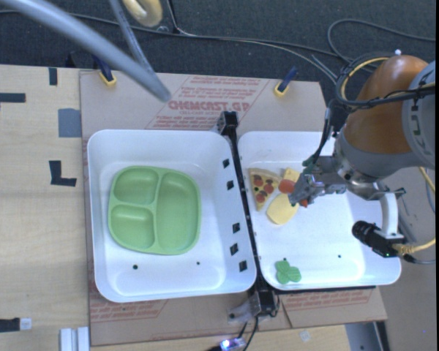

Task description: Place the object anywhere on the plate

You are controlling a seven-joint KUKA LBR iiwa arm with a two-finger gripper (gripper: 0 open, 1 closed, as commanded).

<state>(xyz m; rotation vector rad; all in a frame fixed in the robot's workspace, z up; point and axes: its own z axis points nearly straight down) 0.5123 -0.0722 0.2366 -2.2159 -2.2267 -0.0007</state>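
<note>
**Inspector:** Two bins were on the tabletop. The left bin [102, 269] held the green plate [154, 209], three compartments, nothing on it. The right bin [329, 262] held a pizza slice [261, 187], a yellow piece [280, 211] touching its lower right, an orange piece [289, 180] at its upper right, and a green toy [287, 272] well apart near the front wall.

**Reviewer:** And the gripper?

**Inspector:** The gripper [304, 193] sat low over the cluster, just beside the orange and yellow pieces. Whether the fingers were parted or clenched could not be told; they read as a dark blur with a spot of red at the tip.

**Reviewer:** Was anything held?

**Inspector:** Nothing was seen between the fingers. The object, in my judgement one of the clustered pieces, lay in the right bin, with the divider between it and the plate.

**Reviewer:** Risks?

**Inspector:** The pieces touch, so a closing grip could catch two, or nudge one aside and close on nothing. A flat slice offers little edge and could slip in transit over the divider.

**Reviewer:** Anything obscured?

**Inspector:** The wrist covered part of the right bin's floor, and the red spot's origin was unclear.
</note>
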